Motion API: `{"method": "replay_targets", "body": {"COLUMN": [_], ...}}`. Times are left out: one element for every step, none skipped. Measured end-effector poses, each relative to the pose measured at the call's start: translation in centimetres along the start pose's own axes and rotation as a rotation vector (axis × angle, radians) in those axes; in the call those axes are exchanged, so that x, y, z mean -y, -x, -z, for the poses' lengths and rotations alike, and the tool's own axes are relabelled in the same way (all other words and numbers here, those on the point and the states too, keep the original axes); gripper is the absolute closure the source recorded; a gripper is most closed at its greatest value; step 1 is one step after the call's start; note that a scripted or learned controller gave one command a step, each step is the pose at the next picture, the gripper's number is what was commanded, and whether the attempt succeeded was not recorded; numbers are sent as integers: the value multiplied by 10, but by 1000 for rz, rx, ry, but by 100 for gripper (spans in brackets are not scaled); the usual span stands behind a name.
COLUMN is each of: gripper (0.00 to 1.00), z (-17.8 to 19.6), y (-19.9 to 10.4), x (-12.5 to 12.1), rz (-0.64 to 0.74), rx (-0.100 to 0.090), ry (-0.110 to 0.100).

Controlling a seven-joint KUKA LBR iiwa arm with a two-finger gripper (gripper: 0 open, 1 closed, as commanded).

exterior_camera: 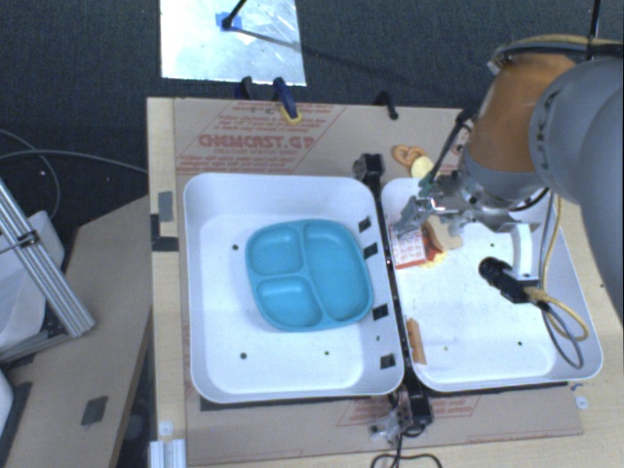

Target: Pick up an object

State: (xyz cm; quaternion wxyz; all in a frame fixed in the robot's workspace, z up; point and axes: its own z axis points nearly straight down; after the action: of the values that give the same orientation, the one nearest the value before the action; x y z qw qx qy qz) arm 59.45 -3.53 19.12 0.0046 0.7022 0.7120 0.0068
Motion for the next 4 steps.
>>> {"method": "replay_targets", "body": {"gripper": [0, 100, 100, 100], "z": [-110, -93, -1, 65], "y": [82, 78, -5, -53], "x": [-59, -60, -31, 31], "rz": [-15, -6, -2, -5], "rx": [8, 7, 0, 0], "ry": [-8, -4, -7, -8]}}
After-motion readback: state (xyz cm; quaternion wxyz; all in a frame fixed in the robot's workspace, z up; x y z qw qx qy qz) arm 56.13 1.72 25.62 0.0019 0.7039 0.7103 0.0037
